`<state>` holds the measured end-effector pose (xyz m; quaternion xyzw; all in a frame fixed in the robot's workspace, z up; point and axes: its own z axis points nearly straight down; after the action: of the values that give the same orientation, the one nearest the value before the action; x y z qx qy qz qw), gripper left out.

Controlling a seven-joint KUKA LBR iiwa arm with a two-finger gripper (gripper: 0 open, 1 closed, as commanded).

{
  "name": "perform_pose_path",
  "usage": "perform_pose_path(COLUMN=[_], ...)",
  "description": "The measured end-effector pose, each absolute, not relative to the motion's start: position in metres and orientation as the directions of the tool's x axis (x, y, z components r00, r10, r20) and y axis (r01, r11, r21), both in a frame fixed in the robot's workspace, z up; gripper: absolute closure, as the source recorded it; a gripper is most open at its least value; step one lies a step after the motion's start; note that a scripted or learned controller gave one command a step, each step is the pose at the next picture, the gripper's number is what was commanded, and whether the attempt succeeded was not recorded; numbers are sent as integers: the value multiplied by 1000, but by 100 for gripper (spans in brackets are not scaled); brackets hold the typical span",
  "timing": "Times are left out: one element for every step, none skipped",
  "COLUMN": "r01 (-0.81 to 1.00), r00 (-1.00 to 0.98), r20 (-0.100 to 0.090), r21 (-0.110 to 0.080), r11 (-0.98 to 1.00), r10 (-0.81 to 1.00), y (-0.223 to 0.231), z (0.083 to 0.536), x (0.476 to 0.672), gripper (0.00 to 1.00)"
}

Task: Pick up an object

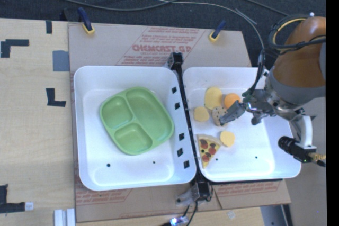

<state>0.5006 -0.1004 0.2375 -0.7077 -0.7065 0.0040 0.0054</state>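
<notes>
Cardboard sheeting point(159, 45) covers the wooden bench, and two white bins sit on it side by side. In the left bin point(92, 166) lies a green divided plate point(136, 120); the right bin point(265, 161) holds a cluster of toy food. The gripper point(229, 114) reaches in from the right, low over that cluster, and I cannot tell its opening or whether it has anything. Its tip sits among an orange ball point(231, 99), a yellow piece point(213, 97) and a round yellow slice point(201, 114), all touching or just beside it. A pizza slice point(207, 148) lies nearer the camera, below the tip, its long axis running from the crust down toward the bin's front edge. Another yellow slice point(227, 138) sits between.
</notes>
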Motion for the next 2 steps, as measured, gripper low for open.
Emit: perform_pose_path(r01=[1000,1000], r00=[-2,-1], r20=[1,0], r21=[-2,-4], r11=[2,1], r10=[1000,1000], y=[-100,-96], z=[243,197], x=[503,509], gripper=[0,0])
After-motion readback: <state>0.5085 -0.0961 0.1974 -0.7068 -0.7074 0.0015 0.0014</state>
